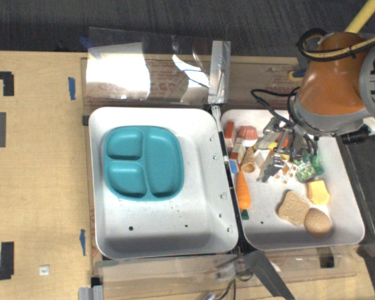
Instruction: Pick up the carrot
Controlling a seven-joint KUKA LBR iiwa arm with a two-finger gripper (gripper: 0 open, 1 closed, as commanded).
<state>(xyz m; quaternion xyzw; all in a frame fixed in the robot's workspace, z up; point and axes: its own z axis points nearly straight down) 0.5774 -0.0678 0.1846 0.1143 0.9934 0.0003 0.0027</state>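
Observation:
The carrot (243,192) is a small orange stick lying along the left wall of the right bin (347,227), its tip pointing toward the front. My gripper (274,159) hangs over the middle of that bin, up and to the right of the carrot and apart from it. Its dark metal fingers point down-left among the clutter, and nothing shows between them. The orange wrist band (330,83) looms above at the upper right.
The left bin (112,230) holds a teal divided plate (144,162). In the right bin lie a bread slice (292,208), a brown round roll (318,221), a yellow block (318,192), a green item (306,169) and small bottles (240,141) near the back-left corner.

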